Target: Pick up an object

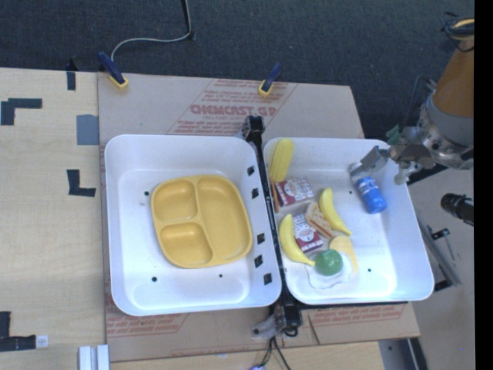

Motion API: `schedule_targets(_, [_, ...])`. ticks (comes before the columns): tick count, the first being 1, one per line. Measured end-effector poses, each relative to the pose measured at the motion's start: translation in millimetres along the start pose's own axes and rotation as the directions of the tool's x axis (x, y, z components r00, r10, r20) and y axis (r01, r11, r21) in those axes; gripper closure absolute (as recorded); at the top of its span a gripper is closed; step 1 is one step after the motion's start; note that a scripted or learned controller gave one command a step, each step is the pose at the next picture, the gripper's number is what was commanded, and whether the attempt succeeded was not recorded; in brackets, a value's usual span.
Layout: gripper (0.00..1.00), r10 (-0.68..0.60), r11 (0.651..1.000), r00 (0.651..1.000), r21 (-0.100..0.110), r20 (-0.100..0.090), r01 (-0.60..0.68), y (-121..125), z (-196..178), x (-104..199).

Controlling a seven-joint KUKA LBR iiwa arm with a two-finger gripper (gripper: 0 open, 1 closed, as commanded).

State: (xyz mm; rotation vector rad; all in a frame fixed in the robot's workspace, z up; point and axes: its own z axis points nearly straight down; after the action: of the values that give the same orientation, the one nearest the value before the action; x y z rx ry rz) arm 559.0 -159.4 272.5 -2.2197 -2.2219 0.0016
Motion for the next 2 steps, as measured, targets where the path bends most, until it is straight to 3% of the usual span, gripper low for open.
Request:
schedule_targets(1, [0.0, 0.0, 1.0, 1.0, 0.002, -0.001, 0.0, 1, 111, -17])
schedule_targets(2, [0.0, 0.001, 1.0, 1.0, -0.018, 0.001, -0.001, -4, 171, 39])
